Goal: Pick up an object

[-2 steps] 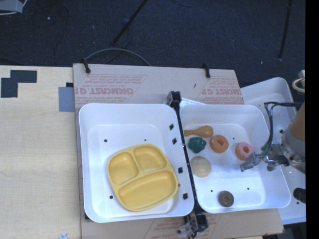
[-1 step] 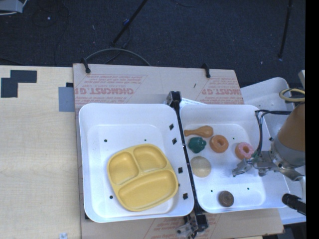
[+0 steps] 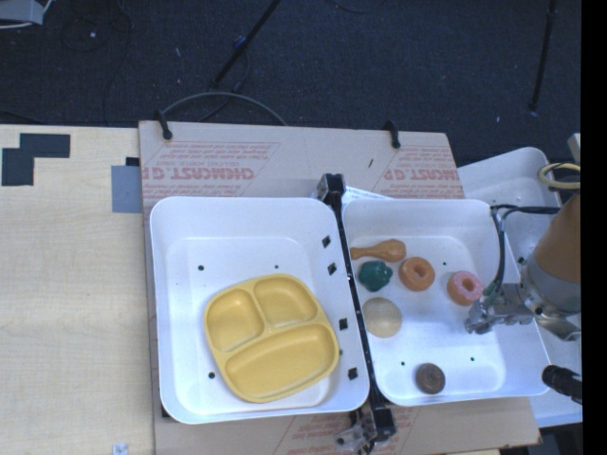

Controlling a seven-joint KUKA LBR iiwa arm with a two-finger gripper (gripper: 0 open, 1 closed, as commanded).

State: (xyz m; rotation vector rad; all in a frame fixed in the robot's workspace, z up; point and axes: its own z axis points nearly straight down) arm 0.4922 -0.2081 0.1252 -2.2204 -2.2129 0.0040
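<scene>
Robotics lab, white bins (image 3: 171,254) on cardboard-covered bench (image 3: 57,301), cables (image 3: 223,102) trailing over dark carpet (image 3: 379,55)

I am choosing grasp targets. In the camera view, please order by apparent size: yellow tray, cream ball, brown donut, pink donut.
1. yellow tray
2. cream ball
3. pink donut and brown donut look about equal; not ranked.

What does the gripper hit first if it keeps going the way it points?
Probably the pink donut: the gripper points toward the picture's left, with the donut just ahead and slightly farther back. Height is unclear, so it might pass above.
</scene>
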